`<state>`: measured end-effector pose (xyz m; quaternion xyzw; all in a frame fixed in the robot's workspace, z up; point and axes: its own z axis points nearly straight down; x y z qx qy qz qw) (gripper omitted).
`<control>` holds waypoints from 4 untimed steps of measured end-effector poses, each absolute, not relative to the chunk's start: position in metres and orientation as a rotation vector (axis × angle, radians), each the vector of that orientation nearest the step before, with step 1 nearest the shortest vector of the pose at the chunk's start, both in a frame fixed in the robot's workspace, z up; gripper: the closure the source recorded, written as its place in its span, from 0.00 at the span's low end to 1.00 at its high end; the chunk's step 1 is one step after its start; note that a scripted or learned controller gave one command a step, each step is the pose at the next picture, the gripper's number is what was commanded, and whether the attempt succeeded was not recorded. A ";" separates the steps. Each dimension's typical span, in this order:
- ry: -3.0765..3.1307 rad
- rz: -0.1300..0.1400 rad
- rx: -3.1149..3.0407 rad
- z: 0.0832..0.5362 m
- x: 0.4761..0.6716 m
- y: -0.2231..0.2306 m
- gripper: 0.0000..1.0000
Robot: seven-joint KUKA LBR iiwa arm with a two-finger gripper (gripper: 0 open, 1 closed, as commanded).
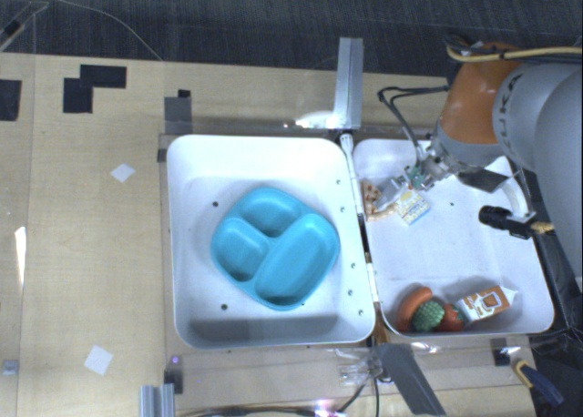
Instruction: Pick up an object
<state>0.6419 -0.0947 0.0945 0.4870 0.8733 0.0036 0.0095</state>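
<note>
My gripper (407,186) is low in the far left part of the right bin (455,251), at the end of the grey arm with the orange band (469,106). It hangs right over a small pale packet with yellow and blue print (415,211), and whether it touches the packet I cannot tell. A small brown speckled item (372,195) lies just left of it by the bin wall. At the near edge of this bin sit an orange and green toy vegetable (426,311) and a small orange and white carton (484,304).
The left bin (196,315) holds a blue divided plate (273,247) in its middle. A metal divider (360,224) runs between the bins. A black part of the arm's fittings (503,218) juts over the right bin's right side.
</note>
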 end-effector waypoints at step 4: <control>2.511 0.006 1.867 0.096 0.634 -0.106 1.00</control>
